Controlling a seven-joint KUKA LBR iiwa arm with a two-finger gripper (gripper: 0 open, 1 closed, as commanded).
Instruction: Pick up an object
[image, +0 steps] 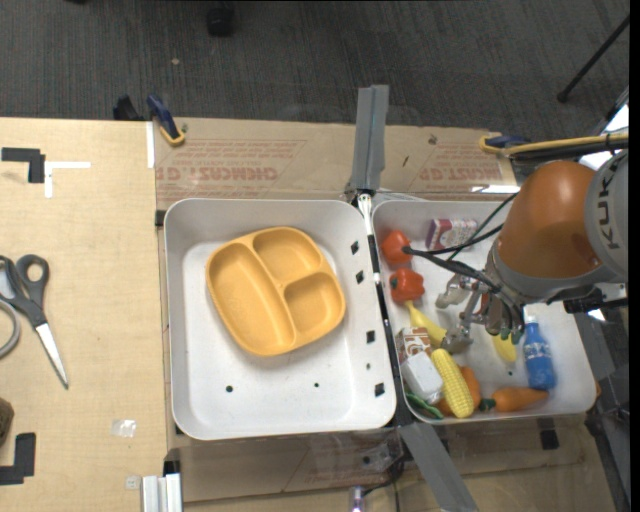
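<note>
From my seat at the console I see the arm (560, 225) reaching in from the right, its orange band over the right bin (580, 370), with the gripper (470, 318) hanging low above the middle of that bin's clutter. From this angle I cannot tell how the gripper is set, and I see nothing held in it. The things to pick all lie in the right bin: two red tomato-like toys (396, 246) near the left wall, one above the other; a toy corn cob (455, 381) towards the front, lying lengthwise just beside a small white block (424, 377); a blue bottle (538, 358) near the right side; an orange carrot (520, 399) along the front wall; and a small wrapped packet (447, 233) at the back. A yellow piece (425, 324) lies just left of the gripper. The left bin (270, 400) holds a yellow divided plate (275, 290) with three compartments, sitting tilted near its centre. Out on the wooden bench (80, 300) to the left lies a pair of scissors (35, 310), well apart from both bins.
</note>
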